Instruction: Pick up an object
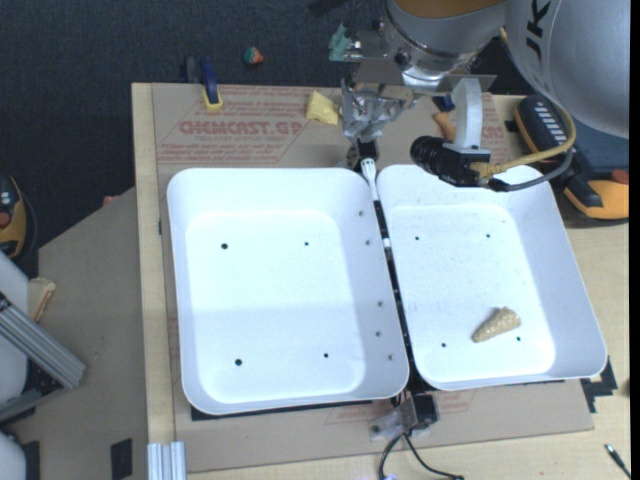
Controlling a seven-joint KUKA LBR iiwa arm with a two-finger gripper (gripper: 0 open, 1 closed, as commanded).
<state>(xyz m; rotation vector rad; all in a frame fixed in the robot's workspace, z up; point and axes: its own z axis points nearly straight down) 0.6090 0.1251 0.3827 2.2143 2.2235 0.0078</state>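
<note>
Hanging above the far seam of the 2 bins, my gripper [366, 118] shows no clear finger state; I cannot tell. Well toward the camera and right of me, the tan cone [497, 324] lies in the right bin [560, 268], long axis diagonal, its narrow tip pointing lower-left.

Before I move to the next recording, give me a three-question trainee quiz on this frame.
1. True or false: the tan cone-shaped object lies in the right bin.
2. Where is the gripper? A) above the bins' far edge, near the seam between them B) over the cone-shaped object C) inside the left bin
3. Fill in: the band above the wrist is ____.

Key: 1 true; 2 A; 3 orange.
</note>
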